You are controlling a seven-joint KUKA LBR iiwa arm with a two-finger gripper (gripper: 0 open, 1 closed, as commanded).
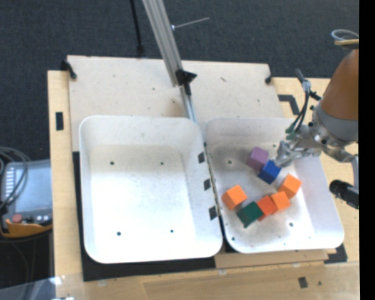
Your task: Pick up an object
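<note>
The right bin (312, 230) holds several small blocks: a purple one (257, 157), a blue one (270, 171), a dark green one (249, 213) and three orange ones (234, 196), (290, 184), (274, 202). My gripper (284, 157) reaches in from the right and sits low over the bin. It is right beside the blue block, at that block's upper right edge. I cannot make out how the gripper stands against the block.
The left bin (87, 167) lies beside the right one, with a ridge between them. A slanted metal pole (165, 39) rises from behind the bins. A black-and-orange device (22, 195) with cables sits off the bench at the left.
</note>
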